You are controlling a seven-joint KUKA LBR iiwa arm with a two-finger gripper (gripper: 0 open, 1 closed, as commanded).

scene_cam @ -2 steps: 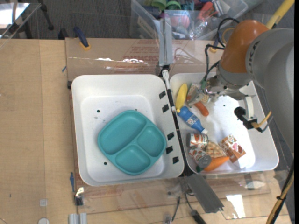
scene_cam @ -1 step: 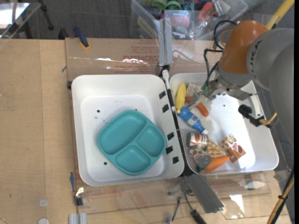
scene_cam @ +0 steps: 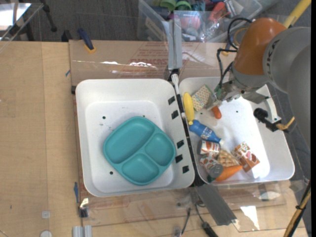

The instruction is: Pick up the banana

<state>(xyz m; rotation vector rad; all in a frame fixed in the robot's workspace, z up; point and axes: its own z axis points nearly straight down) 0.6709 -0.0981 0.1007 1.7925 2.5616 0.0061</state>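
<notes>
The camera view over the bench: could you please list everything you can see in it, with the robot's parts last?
Shallow white bins: two, side by side on the bench.
Teal divided plastic plate: one, in the left bin.
Yellow banana: one, right bin, against the left wall near the back.
Blue and white bottle: one, right bin, just in front of the banana.
Orange carrot: one, right bin, front.
Small orange piece: one, right bin, near the gripper.
Brown and white food packets: several, right bin, front half.
Clear tub of mixed toys: one, behind the bins.
Arm: one, grey with an orange band, reaching in from the right.
Gripper: one, dark, over the right bin's back.
</notes>
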